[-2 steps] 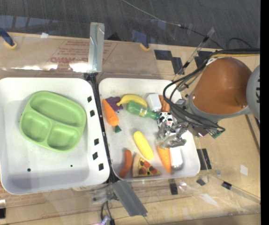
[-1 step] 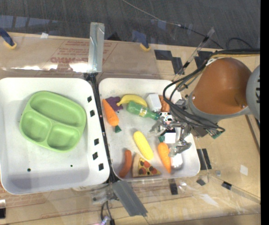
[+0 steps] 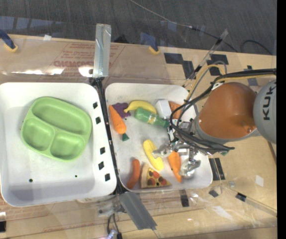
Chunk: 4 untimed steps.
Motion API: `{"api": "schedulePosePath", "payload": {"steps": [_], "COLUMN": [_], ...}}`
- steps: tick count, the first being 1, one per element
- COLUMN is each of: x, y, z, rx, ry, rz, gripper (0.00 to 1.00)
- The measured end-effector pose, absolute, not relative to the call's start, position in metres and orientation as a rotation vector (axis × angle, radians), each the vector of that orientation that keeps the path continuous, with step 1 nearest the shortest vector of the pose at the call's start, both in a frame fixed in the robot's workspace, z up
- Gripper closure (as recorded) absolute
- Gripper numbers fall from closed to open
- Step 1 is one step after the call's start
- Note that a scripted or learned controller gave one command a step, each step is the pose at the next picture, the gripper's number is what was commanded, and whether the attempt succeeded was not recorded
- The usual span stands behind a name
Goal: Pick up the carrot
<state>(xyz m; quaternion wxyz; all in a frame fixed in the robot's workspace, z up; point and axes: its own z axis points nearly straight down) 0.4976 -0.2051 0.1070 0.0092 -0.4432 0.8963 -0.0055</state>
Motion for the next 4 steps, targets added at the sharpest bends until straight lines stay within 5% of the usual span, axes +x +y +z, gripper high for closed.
{"api": "schedulePosePath", "payload": {"steps": [1, 2, 3, 4], "x": [0.502, 0.481, 0.489, 0.493], "y": [-0.203, -0.123, -0.159, -0.135], "z": [0.118, 0.201, 0.193, 0.184], "rx": [-1.390, -1.378, -1.622, -1.753], "ry": [2.786, 2.816, 2.689, 2.608], "rz": [-0.027, -0.005, 0.001, 0.003], "gripper": [1.00, 1.00, 1.00, 1.00]}}
